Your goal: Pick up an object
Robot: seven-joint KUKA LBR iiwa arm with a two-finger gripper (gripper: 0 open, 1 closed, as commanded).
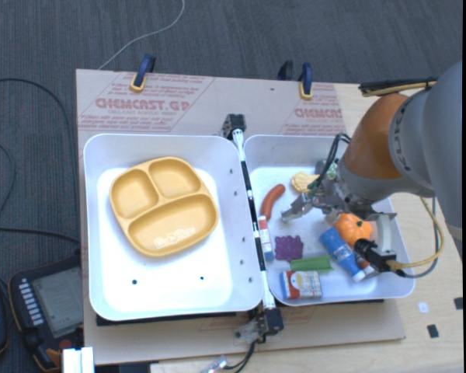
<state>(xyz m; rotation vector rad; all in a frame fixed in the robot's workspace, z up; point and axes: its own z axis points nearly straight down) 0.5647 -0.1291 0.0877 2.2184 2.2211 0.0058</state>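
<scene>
- Dark carpet surrounds the surface, where two white bins keep things sorted: a yellow divided plate left, small toys in the right bin.
- Arm's jaws appear spread, pinching nothing.
- Red sausage lies just left of them; purple piece below.

The right bin is crowded: a red sausage at its left, a purple piece, a green stick and a small carton along its lower part, a blue tube and an orange ball under the arm. Bare white floor shows along its upper left. In the left bin, the yellow divided plate leaves the lower strip free
</scene>
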